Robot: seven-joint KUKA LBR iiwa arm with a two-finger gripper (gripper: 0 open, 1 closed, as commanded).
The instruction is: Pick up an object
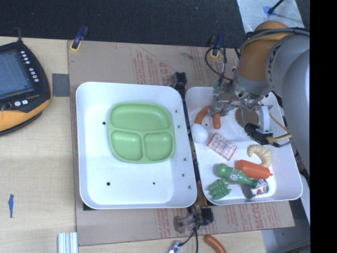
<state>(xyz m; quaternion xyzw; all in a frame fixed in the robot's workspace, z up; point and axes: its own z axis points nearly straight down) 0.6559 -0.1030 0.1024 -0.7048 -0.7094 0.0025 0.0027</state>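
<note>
Inside the right bin (287,191) lie two carrots (254,168), one egg (199,134), one croissant (260,153); fingers' (218,105) state unclear.

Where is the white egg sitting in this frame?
The white egg lies in the right bin, against its left wall, just below the orange sausage and left of the red-and-white packet.

Grey arm (292,83) entering from the right edge, orange band (258,49) above the wrist, bent down over the far end of the right bin (287,194). Hand (220,105) low near that bin's far left corner, pointing down and left.
</note>
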